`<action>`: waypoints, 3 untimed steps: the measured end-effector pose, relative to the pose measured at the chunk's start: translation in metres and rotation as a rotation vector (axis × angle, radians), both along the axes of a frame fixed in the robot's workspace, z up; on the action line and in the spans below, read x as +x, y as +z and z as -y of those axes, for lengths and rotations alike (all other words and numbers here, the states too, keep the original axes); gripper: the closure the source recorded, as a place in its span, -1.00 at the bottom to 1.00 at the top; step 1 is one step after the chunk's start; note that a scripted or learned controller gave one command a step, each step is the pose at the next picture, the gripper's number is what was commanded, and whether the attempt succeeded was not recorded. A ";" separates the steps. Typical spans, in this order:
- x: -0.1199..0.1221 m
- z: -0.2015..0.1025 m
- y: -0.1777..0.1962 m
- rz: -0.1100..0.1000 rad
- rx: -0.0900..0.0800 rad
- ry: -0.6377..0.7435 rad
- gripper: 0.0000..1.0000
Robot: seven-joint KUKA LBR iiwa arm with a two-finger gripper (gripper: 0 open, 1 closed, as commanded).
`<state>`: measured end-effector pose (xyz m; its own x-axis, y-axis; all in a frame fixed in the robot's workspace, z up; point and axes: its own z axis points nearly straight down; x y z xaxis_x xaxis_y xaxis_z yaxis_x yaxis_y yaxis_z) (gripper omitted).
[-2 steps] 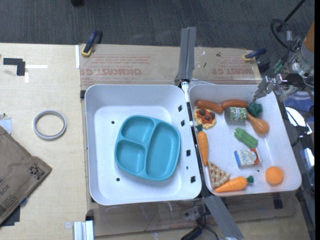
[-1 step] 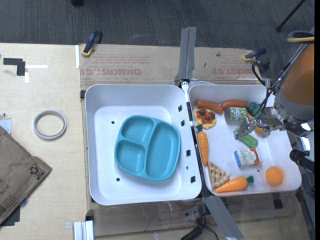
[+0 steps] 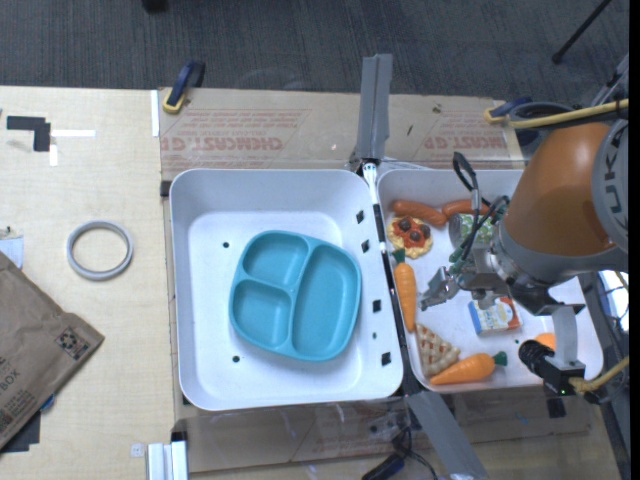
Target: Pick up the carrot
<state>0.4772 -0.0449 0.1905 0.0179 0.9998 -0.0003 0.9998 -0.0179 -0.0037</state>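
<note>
A carrot [image 3: 465,370] with a green top lies at the front of the right bin [image 3: 388,182], pointing left. A second long orange piece [image 3: 405,294], carrot-like, lies along that bin's left wall. My gripper [image 3: 441,290] hangs over the middle of the right bin, just right of the long orange piece and well above the green-topped carrot. Nothing shows held in it. The arm's orange band [image 3: 560,193] covers the bin's right part.
The left bin [image 3: 190,268] holds a blue divided plate [image 3: 296,295]. In the right bin are a red sausage [image 3: 425,211], a small pizza round [image 3: 409,235], a sandwich wedge [image 3: 436,347], a small carton [image 3: 493,315] and an orange ball [image 3: 541,347]. A tape ring [image 3: 99,249] lies on the bench at left.
</note>
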 end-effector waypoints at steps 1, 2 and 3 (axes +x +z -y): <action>0.000 0.012 0.000 0.000 0.001 0.277 -1.00; 0.000 0.076 -0.044 0.001 0.002 0.388 -1.00; 0.044 0.145 0.036 0.005 0.000 0.672 -1.00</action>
